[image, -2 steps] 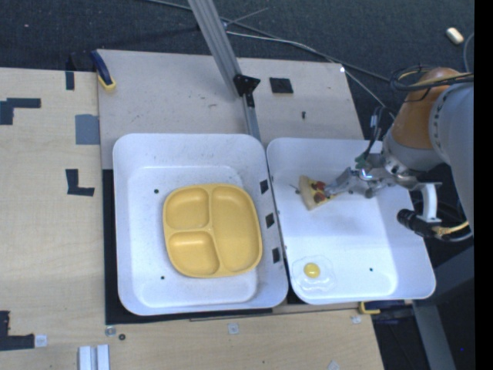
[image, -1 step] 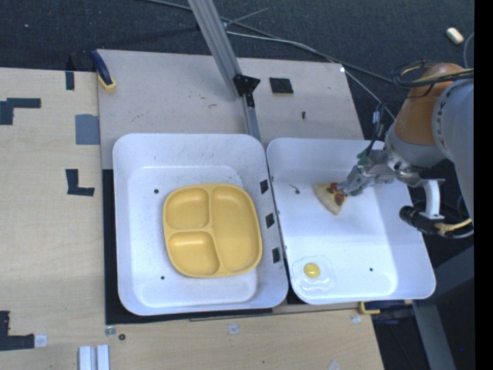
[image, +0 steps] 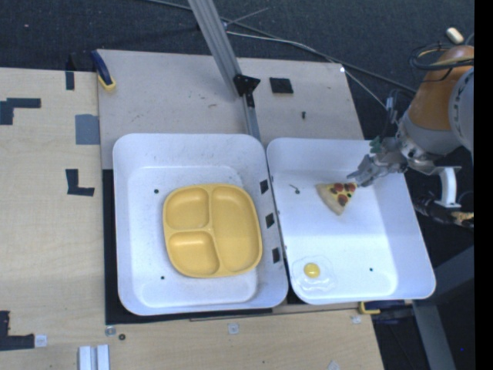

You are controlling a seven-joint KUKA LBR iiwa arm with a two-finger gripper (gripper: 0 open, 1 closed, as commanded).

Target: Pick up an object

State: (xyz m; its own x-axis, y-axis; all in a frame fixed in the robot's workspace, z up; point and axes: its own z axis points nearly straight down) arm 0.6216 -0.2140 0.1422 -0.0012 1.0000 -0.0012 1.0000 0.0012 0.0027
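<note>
The gripper [image: 359,177] hangs low over the right bin [image: 400,237], just above and to the right of the pizza slice [image: 337,196]. Its tip sits at the slice's upper right corner, perhaps touching the crust there, though the picture is too coarse to be sure. Whether the claw is spread or pressed together cannot be told from this slanted view, and the slice is not seen between its parts. The slice lies flat on the bin floor, a pale wedge with red and dark toppings, pointing down and to the right.

Behind the gripper, up and to the right of the slice, the grey arm [image: 462,122] with its orange band [image: 431,106] reaches in over the bin's right rim.

Well below the slice, and a little to its left, a fried egg [image: 312,272] rests near the bin's front wall, its yellow yolk plain against the white.

To the left of the slice, past the seam where the two bins meet, stands the left bin [image: 139,206]. A yellow divided plate [image: 212,230] with three compartments lies in its middle, apart from its walls.

Far up and to the left of the slice, a metal pole [image: 219,41] slants across the bench [image: 177,91] towards the gap between the bins.
</note>
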